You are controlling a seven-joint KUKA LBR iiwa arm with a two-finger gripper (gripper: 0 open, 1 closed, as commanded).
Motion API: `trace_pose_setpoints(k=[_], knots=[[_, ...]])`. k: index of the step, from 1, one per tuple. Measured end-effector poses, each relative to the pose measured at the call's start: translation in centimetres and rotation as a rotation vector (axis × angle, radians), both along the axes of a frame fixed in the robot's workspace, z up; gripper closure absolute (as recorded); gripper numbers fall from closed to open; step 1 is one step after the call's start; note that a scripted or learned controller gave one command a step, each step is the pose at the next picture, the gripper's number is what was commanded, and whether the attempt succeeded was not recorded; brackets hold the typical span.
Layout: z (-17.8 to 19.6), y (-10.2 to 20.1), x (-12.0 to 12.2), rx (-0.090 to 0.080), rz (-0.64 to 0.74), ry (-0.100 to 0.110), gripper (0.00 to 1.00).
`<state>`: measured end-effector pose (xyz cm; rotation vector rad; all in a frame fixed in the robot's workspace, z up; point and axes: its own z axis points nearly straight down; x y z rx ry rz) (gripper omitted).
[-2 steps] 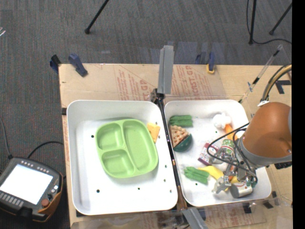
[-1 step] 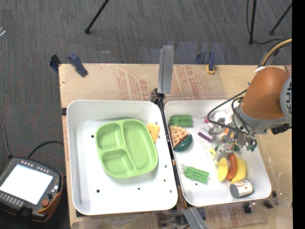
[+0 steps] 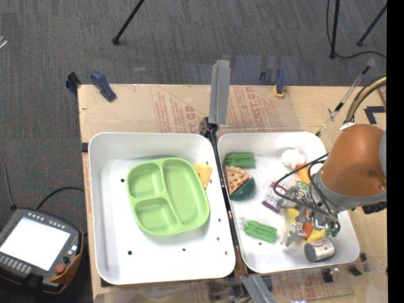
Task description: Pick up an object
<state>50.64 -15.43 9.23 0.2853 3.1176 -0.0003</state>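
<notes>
My gripper [image 3: 302, 231] is low in the right bin [image 3: 273, 265], near its front right corner, below the orange wrist band. It sits over a yellow piece [image 3: 293, 216] and an orange piece [image 3: 314, 233], which it partly hides. A silver can [image 3: 320, 251] lies just in front of it. A purple packet [image 3: 274, 197] is to its left. I cannot see anything gripped.
Also in the right bin are a green pod [image 3: 261, 230], another green item [image 3: 240, 160], a waffle slice [image 3: 238, 180] and a white lump [image 3: 292, 157]. The left bin [image 3: 101, 232] holds a green divided plate [image 3: 168, 196] and a yellow wedge [image 3: 203, 173].
</notes>
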Motion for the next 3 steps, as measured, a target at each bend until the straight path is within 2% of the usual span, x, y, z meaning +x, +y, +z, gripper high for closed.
trace_pose_setpoints(k=[1, 2, 3], knots=[[0.9, 0.1, 0.1, 0.001, 0.005, -0.001, 1.00], [-0.5, 6.0, 7.6, 0.004, -0.097, 0.011, 1.00], [4.1, -2.5, 9.5, 0.000, 0.206, 0.006, 1.00]])
